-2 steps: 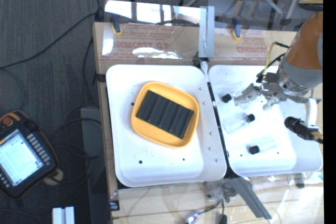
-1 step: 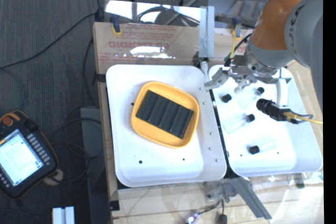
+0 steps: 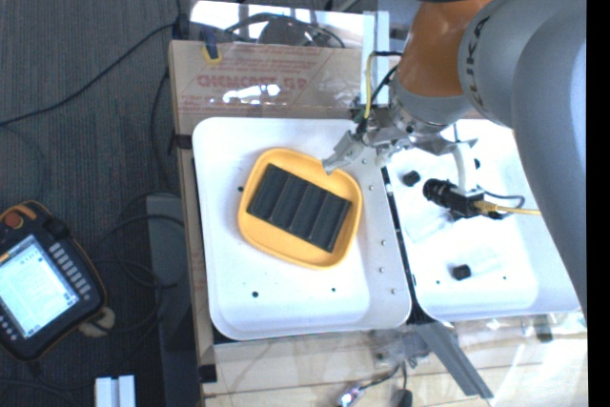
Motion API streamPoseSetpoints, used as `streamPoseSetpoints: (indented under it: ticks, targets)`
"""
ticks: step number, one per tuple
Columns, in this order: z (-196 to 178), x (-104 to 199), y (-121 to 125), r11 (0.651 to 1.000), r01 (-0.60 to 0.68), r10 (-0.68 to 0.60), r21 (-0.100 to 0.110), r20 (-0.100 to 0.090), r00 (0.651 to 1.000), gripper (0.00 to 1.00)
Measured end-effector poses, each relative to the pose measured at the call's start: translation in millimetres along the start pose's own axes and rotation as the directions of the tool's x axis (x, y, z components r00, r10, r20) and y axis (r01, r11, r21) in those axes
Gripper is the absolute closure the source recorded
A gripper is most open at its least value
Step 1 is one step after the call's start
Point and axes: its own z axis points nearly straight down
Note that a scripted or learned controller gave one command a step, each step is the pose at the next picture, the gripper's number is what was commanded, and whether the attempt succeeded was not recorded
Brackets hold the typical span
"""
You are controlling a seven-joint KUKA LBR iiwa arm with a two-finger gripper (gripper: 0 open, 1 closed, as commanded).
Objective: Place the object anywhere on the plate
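A yellow plate (image 3: pixel 255 229) with rounded corners sits in the middle of the left white bin (image 3: pixel 286 310). On it lies a black ribbed rectangular object (image 3: pixel 297 205), flat and covering most of the plate's inside. My gripper (image 3: pixel 341 155) hangs over the plate's upper right rim, just beyond the object's far right corner. I see nothing held in it. The grey arm with its orange band (image 3: pixel 434 43) reaches in from the upper right.
The right white bin (image 3: pixel 496 295) holds two small black pieces, one near its far left (image 3: pixel 410 176) and one near its front (image 3: pixel 460 272). A cardboard sheet (image 3: pixel 257 76) stands behind the left bin. A teach pendant (image 3: pixel 38 281) lies off the bench at the left.
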Motion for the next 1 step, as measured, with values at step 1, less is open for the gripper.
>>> streamPoseSetpoints:
  ticks: [1]
  targets:
    - [-0.1, 0.0, 0.1, 1.0, 0.0, 0.0, 0.0, 0.0, 1.0, 0.0]
